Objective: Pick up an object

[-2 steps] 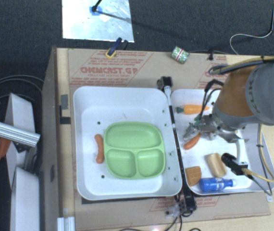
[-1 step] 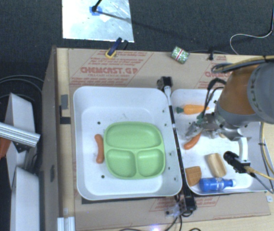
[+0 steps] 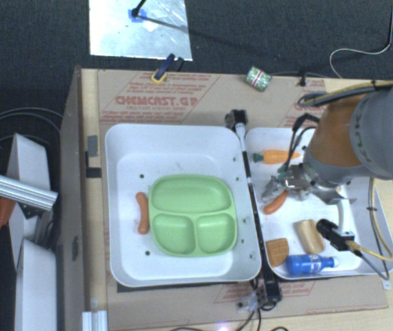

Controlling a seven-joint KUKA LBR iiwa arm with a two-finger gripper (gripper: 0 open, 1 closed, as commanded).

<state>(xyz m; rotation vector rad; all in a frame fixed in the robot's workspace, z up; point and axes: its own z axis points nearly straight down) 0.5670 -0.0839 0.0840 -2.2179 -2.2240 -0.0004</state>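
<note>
My gripper (image 3: 281, 185) hangs low over the right bin (image 3: 366, 265), near its left wall. A small orange sausage-like piece (image 3: 273, 205) lies just below and left of the gripper, touching or nearly touching it. A carrot (image 3: 277, 156) lies at the far end of that bin, just above the gripper. Toward the near end are a tan bread piece (image 3: 309, 235), a brown cracker (image 3: 277, 249) and a blue bottle (image 3: 309, 263) on its side. The arm covers the bin's right part.
The left bin (image 3: 124, 185) holds a green divided plate (image 3: 194, 212), with a reddish sausage (image 3: 142, 212) beside its left edge. A small green can (image 3: 258, 78) and a yellow-blue clip (image 3: 163, 69) lie on the cardboard behind the bins.
</note>
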